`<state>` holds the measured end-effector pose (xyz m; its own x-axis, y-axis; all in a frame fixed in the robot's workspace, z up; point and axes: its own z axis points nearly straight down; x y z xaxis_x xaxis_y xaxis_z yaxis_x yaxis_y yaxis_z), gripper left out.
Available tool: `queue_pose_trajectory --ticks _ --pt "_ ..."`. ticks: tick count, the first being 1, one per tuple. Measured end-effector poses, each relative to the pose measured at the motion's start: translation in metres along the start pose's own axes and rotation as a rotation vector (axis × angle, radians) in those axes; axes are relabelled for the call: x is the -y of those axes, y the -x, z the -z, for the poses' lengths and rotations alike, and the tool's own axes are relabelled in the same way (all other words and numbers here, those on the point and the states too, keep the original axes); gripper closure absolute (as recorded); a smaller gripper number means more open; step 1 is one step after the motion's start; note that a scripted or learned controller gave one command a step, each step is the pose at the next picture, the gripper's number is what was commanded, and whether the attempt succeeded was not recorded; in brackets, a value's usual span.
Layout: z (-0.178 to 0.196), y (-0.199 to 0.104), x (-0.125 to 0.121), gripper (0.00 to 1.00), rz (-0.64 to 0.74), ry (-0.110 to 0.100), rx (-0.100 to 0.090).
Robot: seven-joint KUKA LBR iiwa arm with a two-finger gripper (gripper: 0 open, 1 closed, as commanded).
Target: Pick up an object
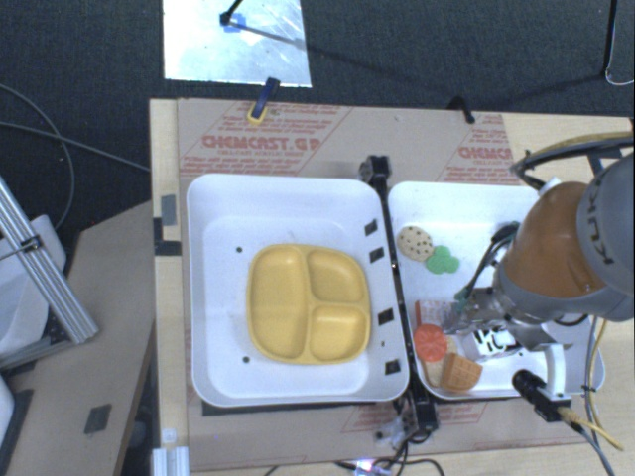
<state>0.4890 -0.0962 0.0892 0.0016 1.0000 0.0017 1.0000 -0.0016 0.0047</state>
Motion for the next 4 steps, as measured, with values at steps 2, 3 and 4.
queue_pose_trajectory --ticks 2,3,4 --pt "0.153 -0.092 0.001 1.00 0.012 0.001 0.000" --pt "0.171 -0.176 -0.016 1.00 0.014 0.000 -0.001" --pt "0.311 -0.197 0.000 1.00 0.011 0.013 -0.005"
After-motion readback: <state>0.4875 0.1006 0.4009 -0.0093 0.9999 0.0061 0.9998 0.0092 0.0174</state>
